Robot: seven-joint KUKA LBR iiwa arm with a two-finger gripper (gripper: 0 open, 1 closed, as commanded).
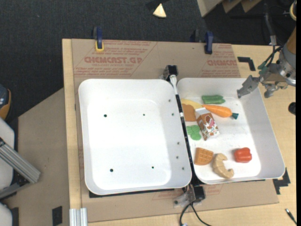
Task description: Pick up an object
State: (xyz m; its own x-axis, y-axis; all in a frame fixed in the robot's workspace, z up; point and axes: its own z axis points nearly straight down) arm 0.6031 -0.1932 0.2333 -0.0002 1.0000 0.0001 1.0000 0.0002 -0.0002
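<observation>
The bench point(141, 55) holds 2 white bins side by side. The left bin point(131, 135) sits next to the right bin point(263, 126), where the toy food lies: a carrot point(217, 110), a red pepper point(242, 155), a croissant point(222, 166) and a little carton point(207, 125). The pincer point(256, 87) hangs spread wide over the right bin's far corner, grasping nothing.
</observation>
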